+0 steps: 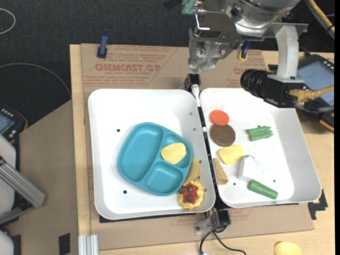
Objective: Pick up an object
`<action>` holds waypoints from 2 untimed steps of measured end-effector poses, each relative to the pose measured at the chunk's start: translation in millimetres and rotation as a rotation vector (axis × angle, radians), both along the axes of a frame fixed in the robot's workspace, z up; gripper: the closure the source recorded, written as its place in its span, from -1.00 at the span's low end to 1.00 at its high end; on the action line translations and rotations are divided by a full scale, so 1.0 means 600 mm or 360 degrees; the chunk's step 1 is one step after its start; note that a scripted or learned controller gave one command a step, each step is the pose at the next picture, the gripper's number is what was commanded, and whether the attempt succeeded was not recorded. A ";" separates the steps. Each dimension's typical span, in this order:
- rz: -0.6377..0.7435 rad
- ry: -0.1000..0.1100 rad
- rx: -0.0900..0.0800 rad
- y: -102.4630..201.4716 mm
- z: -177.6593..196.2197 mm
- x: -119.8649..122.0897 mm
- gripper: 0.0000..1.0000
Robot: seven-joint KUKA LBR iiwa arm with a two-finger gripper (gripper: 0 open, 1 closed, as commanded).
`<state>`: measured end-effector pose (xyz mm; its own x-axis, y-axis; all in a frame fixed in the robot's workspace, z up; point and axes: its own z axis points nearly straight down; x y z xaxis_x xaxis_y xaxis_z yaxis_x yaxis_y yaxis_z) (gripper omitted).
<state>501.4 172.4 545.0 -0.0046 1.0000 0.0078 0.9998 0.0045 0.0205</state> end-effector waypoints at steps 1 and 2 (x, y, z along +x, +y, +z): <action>-0.0001 0.0057 -0.0021 0.072 -0.344 -0.019 1.00; -0.0004 0.0004 0.0001 0.074 -0.090 -0.002 1.00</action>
<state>500.2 216.5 491.3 -0.0022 1.0000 0.0081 0.9998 0.0021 0.0177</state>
